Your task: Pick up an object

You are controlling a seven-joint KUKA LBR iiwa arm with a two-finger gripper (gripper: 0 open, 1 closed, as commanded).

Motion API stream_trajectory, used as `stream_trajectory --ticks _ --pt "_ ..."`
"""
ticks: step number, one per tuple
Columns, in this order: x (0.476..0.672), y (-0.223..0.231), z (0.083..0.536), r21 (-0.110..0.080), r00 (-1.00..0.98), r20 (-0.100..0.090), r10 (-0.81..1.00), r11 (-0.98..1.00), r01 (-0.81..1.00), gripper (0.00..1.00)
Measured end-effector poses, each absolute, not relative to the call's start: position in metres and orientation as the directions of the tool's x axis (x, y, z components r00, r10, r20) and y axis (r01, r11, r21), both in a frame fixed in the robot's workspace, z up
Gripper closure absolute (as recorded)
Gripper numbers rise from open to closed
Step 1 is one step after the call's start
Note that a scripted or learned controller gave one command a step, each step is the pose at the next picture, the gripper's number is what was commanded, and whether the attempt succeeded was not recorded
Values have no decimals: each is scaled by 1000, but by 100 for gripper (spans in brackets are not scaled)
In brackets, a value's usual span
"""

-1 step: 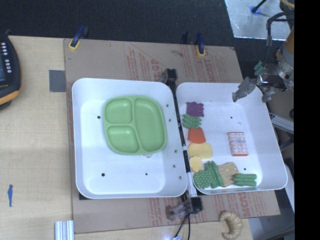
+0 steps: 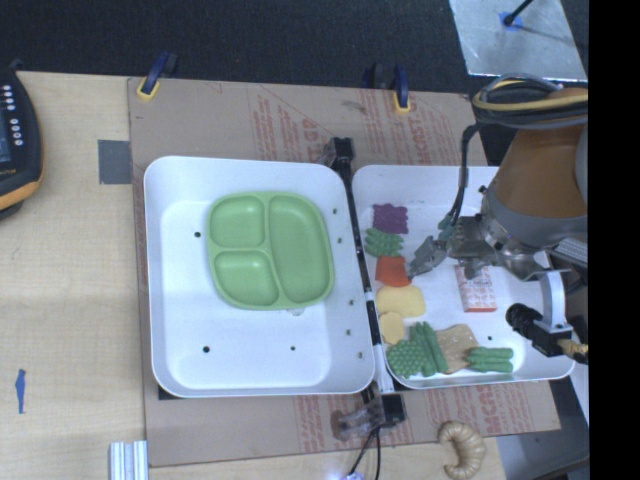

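A tan croissant-shaped toy (image 2: 463, 447) lies on the brown cardboard sheet (image 2: 250, 118) at the near edge of the wooden bench (image 2: 60, 298). Beyond it, the right bin (image 2: 425, 176) holds green bean pods (image 2: 420, 349), a cracker (image 2: 458, 342), yellow (image 2: 399, 301), red (image 2: 392, 270) and purple (image 2: 390, 218) toy foods. The gripper (image 2: 432, 253) hangs over these, fingers spread, nothing between them. The left bin (image 2: 170, 348) carries a green divided plate (image 2: 270, 249). Blue clamps (image 2: 401, 90) pin the cardboard; dark carpet (image 2: 250, 18) lies behind.

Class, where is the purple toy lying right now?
The purple toy lies in the right bin, near its upper left corner, just above the green leafy piece.
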State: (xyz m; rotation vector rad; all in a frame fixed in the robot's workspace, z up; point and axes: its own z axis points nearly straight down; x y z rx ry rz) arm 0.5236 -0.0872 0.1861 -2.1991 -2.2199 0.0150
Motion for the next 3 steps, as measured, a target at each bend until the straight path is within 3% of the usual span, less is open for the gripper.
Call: stream_trajectory --ticks 1,2,3 --pt "593 -186 183 3 2 -5 1000 -2 1000 0" --pt "528 -202 153 -10 -1 1 1000 1 1000 0" --pt "544 -199 88 -8 -7 2 1000 7 1000 0"
